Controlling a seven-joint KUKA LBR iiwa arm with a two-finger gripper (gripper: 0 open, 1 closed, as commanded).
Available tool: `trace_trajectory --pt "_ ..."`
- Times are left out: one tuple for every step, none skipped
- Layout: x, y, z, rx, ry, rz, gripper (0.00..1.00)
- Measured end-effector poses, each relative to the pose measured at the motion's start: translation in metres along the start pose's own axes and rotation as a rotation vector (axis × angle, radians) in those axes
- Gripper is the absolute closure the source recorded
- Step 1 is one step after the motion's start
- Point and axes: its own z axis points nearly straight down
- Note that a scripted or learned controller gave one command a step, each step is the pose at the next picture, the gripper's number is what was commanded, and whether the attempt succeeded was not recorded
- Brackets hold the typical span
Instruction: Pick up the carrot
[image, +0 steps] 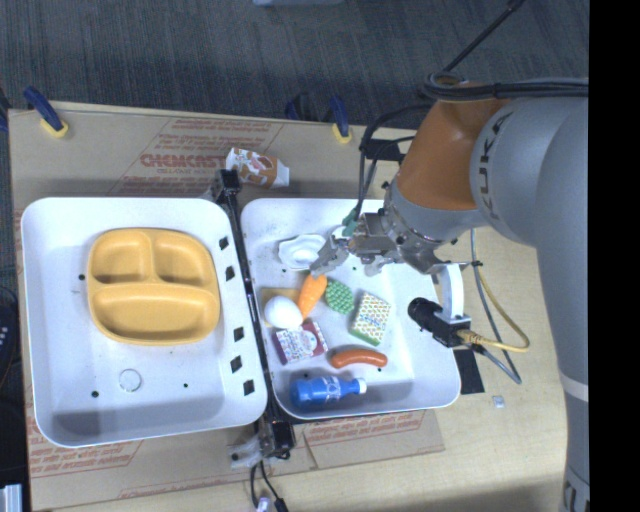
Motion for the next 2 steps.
trace_trajectory --pt "-0.001 0.045 0.125 -0.001 -0.002 -0.054 0.0" --pt "-0.001 0.045 0.115 0.001 -0.002 -0.059 1.0"
